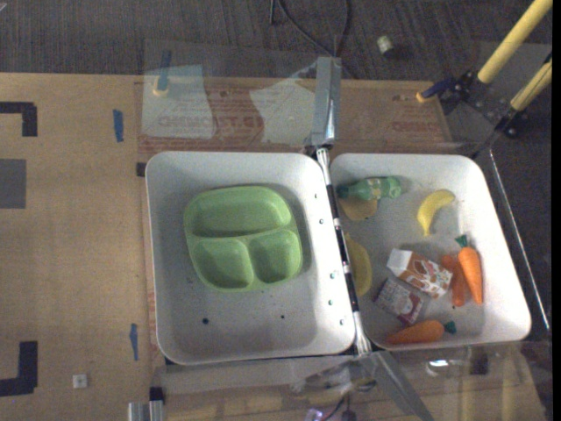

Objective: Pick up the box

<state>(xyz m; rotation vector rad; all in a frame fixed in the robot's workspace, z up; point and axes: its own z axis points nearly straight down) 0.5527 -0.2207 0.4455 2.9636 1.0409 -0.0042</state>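
Box (424,275) mid right bin (500,235), carrots (471,272) touching; pincer state impossible to tell.

the bench (70,235) is a flat top of light brown board, seen from above at a slant. two shallow white bins sit on it side by side, edges touching: the left bin (166,323) and the right bin (504,310). strips of blue tape (117,124) are stuck to the board left of the bins, one near the top and one lower down. black corner marks (24,117) show along the left edge, with a grey patch (12,182) between them. a clear sheet (184,103) lies flat on the board just behind the left bin. a metal bar (324,103) runs back from where the bins meet.
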